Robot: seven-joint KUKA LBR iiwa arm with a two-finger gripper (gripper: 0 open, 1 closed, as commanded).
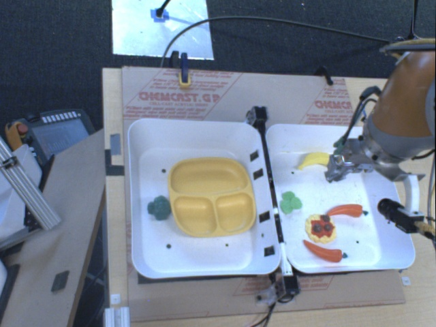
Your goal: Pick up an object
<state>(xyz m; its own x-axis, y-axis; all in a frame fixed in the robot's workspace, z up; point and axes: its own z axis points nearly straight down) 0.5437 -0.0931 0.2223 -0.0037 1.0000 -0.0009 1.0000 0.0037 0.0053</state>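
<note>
I see the banana [313, 160] lying in the right bin [388, 254], at its far side, just beside the gripper [335, 169]; whether the jaws are open or closed I cannot tell. Nearer me lie a green broccoli piece [291, 201], a red pepper [345, 210], a small pizza [321, 228] and another red pepper [323, 251]. The left bin [146, 182] holds a yellow divided tray [208, 195] and a dark broccoli [160, 208]. Both bins rest on cardboard [225, 94] over a wooden bench [112, 87].

Dark carpet floor [54, 46]; wooden side table [68, 210] at left.
</note>
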